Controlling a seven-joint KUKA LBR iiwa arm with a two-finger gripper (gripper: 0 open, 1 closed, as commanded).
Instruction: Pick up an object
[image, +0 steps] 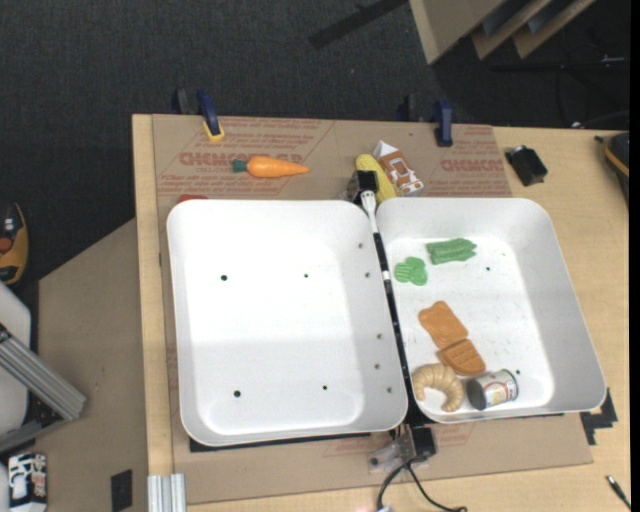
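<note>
Two white bins (270, 420) are sitting side by side, croissant (440, 385), can (493, 388) and bread slices (450, 338) lying loose near the right bin's front edge for picking; gripper state cannot be told.

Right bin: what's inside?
Right bin holds a green toy piece, green round piece, two orange-brown slabs, croissant, small can. Anything beneath these is hidden.

Bench (120, 300) bears two white bins (280, 320), a carrot (272, 168).
</note>
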